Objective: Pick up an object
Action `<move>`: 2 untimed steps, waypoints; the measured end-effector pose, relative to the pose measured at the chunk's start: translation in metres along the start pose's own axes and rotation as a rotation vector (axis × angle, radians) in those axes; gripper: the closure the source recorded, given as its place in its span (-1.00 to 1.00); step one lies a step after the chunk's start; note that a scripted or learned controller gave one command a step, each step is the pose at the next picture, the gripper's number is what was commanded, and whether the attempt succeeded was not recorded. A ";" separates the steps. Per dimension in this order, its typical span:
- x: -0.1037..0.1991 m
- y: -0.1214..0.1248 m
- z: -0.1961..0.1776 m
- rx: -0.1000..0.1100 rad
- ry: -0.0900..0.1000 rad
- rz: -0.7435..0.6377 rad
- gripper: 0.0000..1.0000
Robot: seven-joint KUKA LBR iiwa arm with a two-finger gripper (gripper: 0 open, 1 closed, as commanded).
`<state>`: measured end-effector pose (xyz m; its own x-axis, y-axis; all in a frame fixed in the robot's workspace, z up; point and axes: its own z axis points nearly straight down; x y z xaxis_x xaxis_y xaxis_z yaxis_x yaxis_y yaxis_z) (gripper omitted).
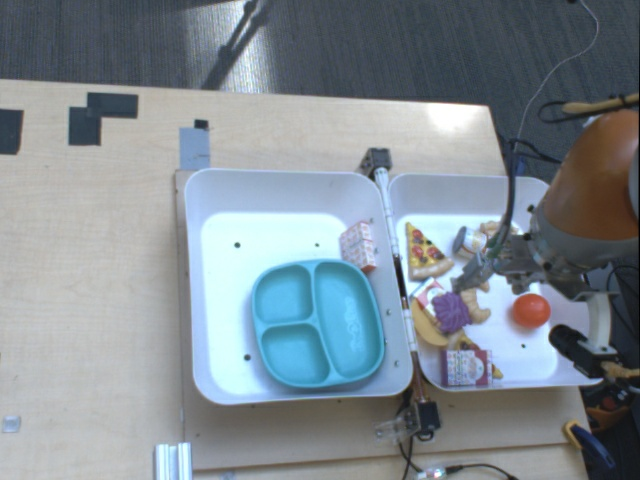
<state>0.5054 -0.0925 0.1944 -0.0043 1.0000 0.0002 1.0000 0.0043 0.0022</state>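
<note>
Camera view: the grey two-finger gripper [478, 268] hangs low over the right shallow white bin [530, 373], its dark fingers pointing toward eight o'clock; how far they are parted cannot be told, and nothing is seen between them. The nearest candidate, a purple bunch of toy grapes [451, 311], lies just beside the tips at seven o'clock, resting against a yellow toy banana [428, 328] whose long axis runs from eleven to five o'clock. A triangular pizza slice [426, 252] lies at ten o'clock, a red round tomato [531, 311] at four. The left bin [215, 298] bears a blue divided plate [318, 322] and a small pink carton [359, 244].
</note>
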 end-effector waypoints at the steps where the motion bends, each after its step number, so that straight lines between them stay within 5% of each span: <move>1: -0.008 -0.015 0.103 -0.008 0.004 0.000 -1.00; 2: -0.007 -0.012 0.090 -0.017 0.005 -0.002 1.00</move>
<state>0.4940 -0.0997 0.1047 -0.0068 1.0000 0.0049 0.9998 0.0068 0.0190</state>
